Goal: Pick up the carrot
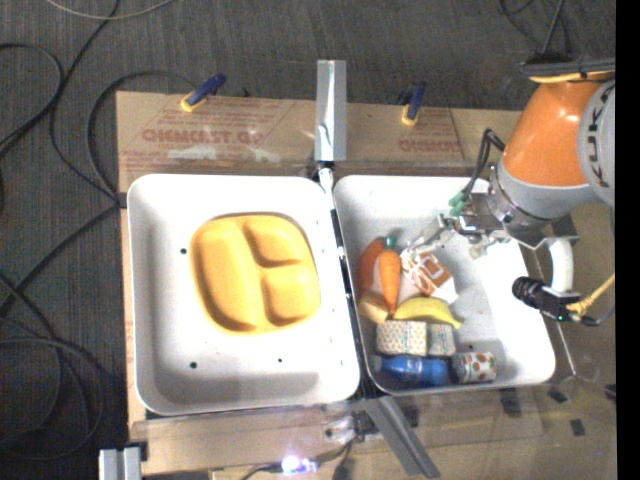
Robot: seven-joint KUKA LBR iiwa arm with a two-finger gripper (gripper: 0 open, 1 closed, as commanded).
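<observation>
The gripper (pixel 447 230) hangs over the right bin (pixel 500 363), its state impossible to tell; the carrot (pixel 381 270) lies just left, crowded against a banana (pixel 425 311) and a packet (pixel 428 271); a descent risks catching those neighbours instead.

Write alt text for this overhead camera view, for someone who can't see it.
A grey and orange robot arm reaches from the right, its gripper above the right white bin near an orange carrot, a banana and other small items. The left white bin holds a yellow divided tray.
</observation>
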